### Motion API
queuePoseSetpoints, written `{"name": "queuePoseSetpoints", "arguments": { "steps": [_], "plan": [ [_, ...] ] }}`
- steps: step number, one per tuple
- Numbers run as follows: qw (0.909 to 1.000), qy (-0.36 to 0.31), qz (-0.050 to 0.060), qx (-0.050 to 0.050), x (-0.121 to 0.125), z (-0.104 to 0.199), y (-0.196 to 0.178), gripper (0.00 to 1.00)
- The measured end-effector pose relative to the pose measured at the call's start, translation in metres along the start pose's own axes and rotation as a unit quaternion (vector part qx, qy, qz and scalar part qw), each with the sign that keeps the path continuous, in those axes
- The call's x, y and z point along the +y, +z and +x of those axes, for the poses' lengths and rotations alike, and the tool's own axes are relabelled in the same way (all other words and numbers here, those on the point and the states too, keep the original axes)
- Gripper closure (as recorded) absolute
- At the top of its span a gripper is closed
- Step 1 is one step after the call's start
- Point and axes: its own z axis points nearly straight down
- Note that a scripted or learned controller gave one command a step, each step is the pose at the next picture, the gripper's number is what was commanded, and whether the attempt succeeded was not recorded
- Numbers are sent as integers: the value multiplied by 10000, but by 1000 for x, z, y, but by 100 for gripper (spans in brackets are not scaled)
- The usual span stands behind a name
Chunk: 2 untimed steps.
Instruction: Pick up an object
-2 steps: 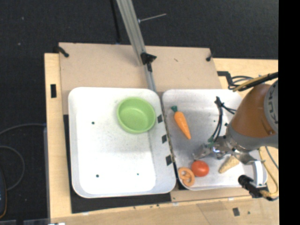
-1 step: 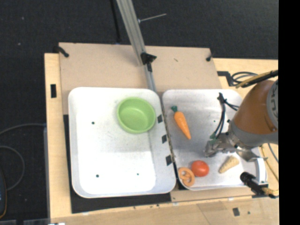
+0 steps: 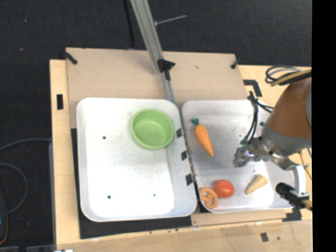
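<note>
In the right bin (image 3: 220, 112) lie an orange carrot (image 3: 203, 138) with a green top, a red tomato (image 3: 224, 188), a brown pretzel-like piece (image 3: 208, 198) at the front left corner, and a pale wedge (image 3: 256, 184) near the front right. My gripper (image 3: 242, 158) reaches in from the right and hangs low over the bin's middle right, between the carrot and the wedge. Nothing shows between its fingertips. The left bin (image 3: 105, 172) holds a green bowl (image 3: 153, 129) at its back right.
A grey metal pole (image 3: 149, 35) slants from the top down to the seam between the bins. Black cables (image 3: 281, 75) loop at the right behind the arm's orange band (image 3: 291, 112). The bench's tan board (image 3: 131, 72) surrounds both bins.
</note>
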Motion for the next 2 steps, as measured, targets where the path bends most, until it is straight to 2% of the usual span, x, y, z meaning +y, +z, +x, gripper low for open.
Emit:
{"name": "queuePoseSetpoints", "arguments": {
  "steps": [1,2],
  "plan": [
    [10000,4,22,1,2,-1,-44,100],
    [10000,-25,21,16,21,56,-52,100]
  ]
}}
